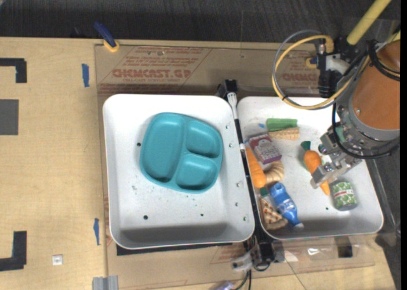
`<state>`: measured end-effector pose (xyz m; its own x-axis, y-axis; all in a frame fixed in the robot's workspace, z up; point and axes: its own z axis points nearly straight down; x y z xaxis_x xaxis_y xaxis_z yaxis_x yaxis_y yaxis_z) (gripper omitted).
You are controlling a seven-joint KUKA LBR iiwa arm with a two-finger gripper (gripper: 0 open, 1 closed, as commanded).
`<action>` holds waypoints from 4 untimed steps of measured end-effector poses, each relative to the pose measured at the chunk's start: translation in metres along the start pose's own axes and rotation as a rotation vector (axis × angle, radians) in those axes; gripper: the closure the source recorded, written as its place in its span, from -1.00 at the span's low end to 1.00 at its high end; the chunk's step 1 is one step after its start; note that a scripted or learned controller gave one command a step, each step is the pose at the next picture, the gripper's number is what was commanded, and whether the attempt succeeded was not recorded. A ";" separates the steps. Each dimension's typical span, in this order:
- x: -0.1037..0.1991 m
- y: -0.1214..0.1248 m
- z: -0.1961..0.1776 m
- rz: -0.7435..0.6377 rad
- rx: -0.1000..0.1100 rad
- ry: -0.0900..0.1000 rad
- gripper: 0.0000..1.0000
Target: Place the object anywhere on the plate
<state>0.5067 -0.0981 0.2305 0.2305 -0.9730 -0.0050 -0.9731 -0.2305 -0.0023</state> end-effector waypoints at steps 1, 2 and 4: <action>-0.064 0.012 0.006 0.051 0.000 -0.001 1.00; -0.142 -0.009 -0.025 -0.074 0.005 -0.001 1.00; -0.246 -0.112 -0.005 0.177 0.004 -0.003 1.00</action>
<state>0.5585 0.1670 0.2372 0.0560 -0.9984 -0.0082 -0.9984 -0.0560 -0.0048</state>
